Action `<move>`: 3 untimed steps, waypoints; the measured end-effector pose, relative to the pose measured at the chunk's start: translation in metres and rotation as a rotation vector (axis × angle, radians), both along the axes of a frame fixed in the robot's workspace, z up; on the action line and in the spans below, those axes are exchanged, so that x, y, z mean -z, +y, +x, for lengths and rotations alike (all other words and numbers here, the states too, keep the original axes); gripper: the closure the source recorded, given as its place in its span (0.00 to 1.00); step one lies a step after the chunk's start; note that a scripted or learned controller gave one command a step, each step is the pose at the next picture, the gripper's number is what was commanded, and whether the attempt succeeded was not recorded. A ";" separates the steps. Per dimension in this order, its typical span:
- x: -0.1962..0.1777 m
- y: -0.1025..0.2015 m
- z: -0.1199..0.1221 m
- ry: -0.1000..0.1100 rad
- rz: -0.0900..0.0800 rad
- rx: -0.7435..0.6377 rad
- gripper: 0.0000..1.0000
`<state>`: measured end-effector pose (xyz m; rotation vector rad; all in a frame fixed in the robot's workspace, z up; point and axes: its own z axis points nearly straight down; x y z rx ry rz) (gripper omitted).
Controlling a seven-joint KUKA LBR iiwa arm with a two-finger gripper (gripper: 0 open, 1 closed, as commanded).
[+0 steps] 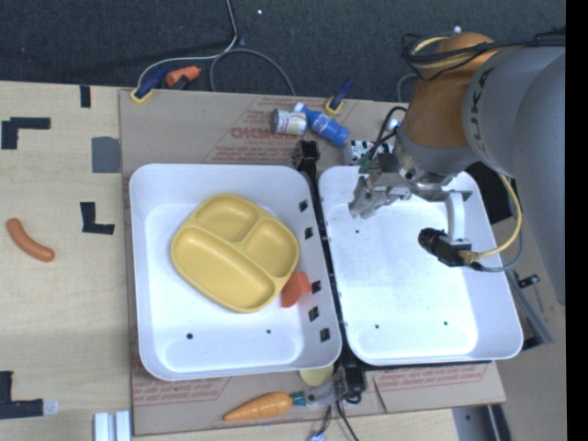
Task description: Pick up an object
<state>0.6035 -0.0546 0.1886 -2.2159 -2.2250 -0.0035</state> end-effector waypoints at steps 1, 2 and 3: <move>0.005 0.091 -0.014 0.003 -0.001 -0.002 1.00; -0.008 0.155 0.000 0.000 -0.001 -0.003 1.00; 0.005 0.089 -0.007 0.004 -0.005 0.009 1.00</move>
